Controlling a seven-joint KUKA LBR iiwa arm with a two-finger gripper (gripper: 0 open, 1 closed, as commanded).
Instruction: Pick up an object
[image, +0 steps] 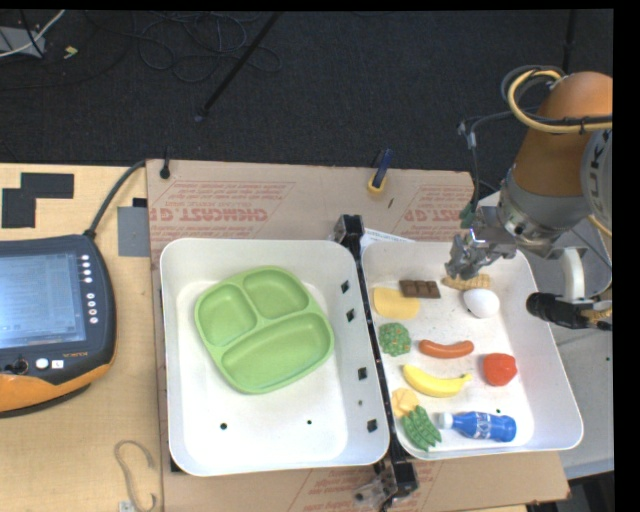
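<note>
My gripper (468, 264) hangs low over the far edge of the right bin (545, 340), pointing down. Right under it lies a small tan object (462, 283), partly hidden by the gripper. A white egg (481, 302) lies just in front of it, and a brown chocolate bar (420, 289) lies to its left. Spread through the same bin are a yellow lump (396, 304), green broccoli (394, 340), a sausage (446, 348), a banana (435, 381), a red tomato (500, 369), a blue bottle (482, 427) and a green leafy piece (421, 429).
The left bin (190, 400) holds a green divided plate (264, 328). A black divider (362, 330) runs between the bins. A teach pendant (45, 320) lies on the bench at far left. Cables loop around the arm's orange band (570, 110).
</note>
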